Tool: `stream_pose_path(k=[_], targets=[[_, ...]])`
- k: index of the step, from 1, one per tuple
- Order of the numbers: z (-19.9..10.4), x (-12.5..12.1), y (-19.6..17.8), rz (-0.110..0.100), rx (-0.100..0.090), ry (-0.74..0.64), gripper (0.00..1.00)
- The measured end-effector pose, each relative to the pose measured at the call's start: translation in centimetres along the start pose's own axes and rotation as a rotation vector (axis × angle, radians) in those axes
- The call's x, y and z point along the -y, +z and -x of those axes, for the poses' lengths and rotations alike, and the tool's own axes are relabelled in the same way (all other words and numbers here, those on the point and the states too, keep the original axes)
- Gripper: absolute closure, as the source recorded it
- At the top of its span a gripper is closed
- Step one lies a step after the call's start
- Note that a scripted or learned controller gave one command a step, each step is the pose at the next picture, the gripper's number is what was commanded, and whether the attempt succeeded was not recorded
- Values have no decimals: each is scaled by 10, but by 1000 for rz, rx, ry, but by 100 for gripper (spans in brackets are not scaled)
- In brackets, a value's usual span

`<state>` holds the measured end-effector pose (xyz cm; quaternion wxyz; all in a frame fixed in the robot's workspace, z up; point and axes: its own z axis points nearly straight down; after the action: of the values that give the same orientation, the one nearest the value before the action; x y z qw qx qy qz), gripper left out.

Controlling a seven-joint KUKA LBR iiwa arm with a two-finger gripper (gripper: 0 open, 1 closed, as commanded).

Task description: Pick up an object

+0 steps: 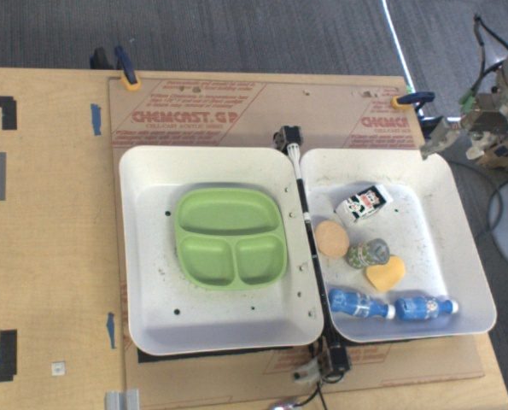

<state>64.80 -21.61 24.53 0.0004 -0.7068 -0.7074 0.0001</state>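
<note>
One gripper (437,139): we see it parked off the right bin's (471,237) far right corner; we cannot tell its state.
Candidates: we count five loose in the right bin, clear of its walls, open to a reach from above.
Nearest: carton (362,202).
Middle: tan ball (331,238), yellow heart (385,274).
Near wall: two blue bottles (392,307).
Left bin: green tray (231,237).

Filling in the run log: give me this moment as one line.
end effector: above right bin's far corner | objects: all in right bin, ungrasped | green tray: left bin | pick: not begun
</note>
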Motion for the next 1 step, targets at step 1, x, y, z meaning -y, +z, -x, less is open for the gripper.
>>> stream_pose_path(k=[1], targets=[[-51, 19, 100, 0, 0, -41, 0]])
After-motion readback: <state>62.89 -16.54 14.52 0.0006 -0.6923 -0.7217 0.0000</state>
